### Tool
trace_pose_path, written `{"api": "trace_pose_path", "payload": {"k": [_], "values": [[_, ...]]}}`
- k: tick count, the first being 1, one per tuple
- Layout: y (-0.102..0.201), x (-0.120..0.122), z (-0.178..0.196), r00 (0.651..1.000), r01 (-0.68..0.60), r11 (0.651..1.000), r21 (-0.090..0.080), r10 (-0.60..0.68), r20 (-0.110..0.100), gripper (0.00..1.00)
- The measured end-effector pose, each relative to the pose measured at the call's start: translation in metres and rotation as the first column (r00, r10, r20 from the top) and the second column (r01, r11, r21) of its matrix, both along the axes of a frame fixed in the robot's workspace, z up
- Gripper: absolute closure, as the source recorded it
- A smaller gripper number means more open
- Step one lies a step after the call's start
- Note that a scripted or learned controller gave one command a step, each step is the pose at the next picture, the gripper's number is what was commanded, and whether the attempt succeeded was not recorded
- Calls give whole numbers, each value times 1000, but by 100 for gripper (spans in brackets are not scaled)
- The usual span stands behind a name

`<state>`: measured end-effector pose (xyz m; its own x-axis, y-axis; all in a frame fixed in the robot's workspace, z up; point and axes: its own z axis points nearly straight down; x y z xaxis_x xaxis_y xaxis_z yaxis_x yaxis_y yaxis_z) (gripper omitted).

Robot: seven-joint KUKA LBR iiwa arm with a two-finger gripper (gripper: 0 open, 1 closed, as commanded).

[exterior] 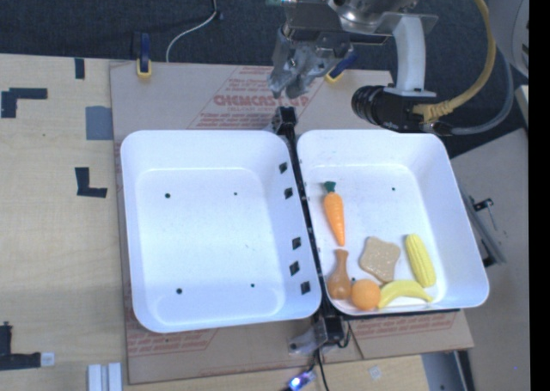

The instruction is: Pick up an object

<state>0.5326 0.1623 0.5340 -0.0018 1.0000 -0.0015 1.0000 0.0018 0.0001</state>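
Red "CHEMCAS" lettering (249, 99) marks the cardboard sheet (198, 93) beneath the gripper (292, 80).

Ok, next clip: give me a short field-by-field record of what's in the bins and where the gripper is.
left bin: white, nothing visible in it
right bin: white, holds all the objects, grouped toward its near edge
carrot: lying near the divider between the bins
slice of bread: between the carrot and the corn
corn: toward the right wall
banana: at the near edge, below the corn
orange: next to the banana
small brown bottle: beside the orange
gripper: above the far edge of the bins, over the cardboard, holding nothing visible
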Motion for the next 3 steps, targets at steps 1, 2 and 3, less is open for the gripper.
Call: {"api": "trace_pose_path", "payload": {"k": [1,2,3], "values": [[-26,-52,-95,1000,3,1000,-3,-3,-13,100],[22,-49,-3,1000,-4,1000,6,4,8,100],[-18,-1,-25,1000,5,1000,-1,-5,-3,100]]}}
